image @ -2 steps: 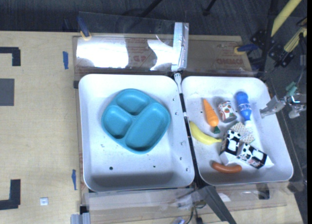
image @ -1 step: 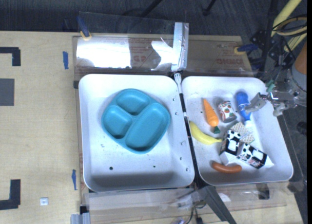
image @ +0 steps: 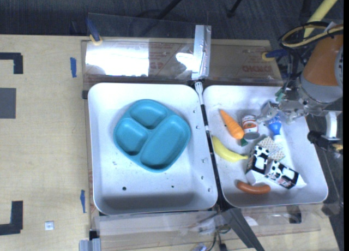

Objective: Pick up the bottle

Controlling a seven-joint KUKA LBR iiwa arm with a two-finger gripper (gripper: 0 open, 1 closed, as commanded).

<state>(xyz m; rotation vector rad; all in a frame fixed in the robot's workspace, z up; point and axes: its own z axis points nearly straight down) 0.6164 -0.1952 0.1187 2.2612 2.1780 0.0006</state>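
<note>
Two white bins stood side by side on the bench. The left bin (image: 103, 135) held one blue plate (image: 152, 134) with three compartments. The right bin (image: 313, 176) held six small things: one carrot (image: 232, 124), one banana (image: 228, 151), one sausage (image: 253, 187), one can (image: 250, 125), one black-and-white carton (image: 271, 166) and one bottle (image: 274, 126).

The bottle lay toward the far right part of the right bin, just right of the can and on the far side of the carton. It was small, with a blue part plainly visible and a paler part at its far end; its outline was too small and blurred to describe further.

One grey arm (image: 323, 70) with an orange band reached in from the right. Its gripper (image: 283, 108) hung over the far right part of the right bin, just above the bottle's far end. Whether the gripper was spread or pressed together could not be told, nor whether it touched the bottle.
</note>
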